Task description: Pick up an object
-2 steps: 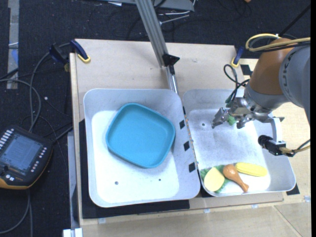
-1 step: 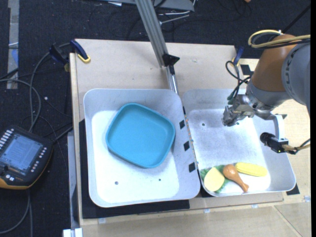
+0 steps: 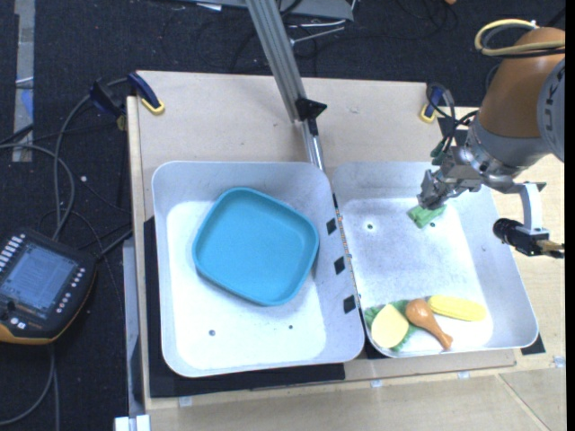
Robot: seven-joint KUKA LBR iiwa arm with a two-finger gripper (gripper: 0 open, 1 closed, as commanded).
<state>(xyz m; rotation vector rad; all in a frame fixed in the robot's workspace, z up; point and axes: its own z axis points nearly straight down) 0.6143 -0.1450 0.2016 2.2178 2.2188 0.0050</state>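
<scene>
Bench with two shallow white bins side by side. Left bin (image 3: 180, 330), centre-left of frame: one blue square plate (image 3: 256, 245), lying flat and slightly turned, well apart from the arm. Right bin (image 3: 503, 277), centre-right: a cluster at its lower edge, comprising a yellow-green slice (image 3: 389, 326), an orange-brown spoon-shaped piece (image 3: 429, 318) and a yellow oblong piece (image 3: 458, 308), touching or overlapping. Upper part of right bin: a small green object (image 3: 426, 213), directly under the gripper (image 3: 437, 193), which had entered from the right. The fingers appeared closed narrowly about the green object's upper end, though shadow left the grasp uncertain; the object seemed to rest near the bin floor, not yet lifted clear.
</scene>
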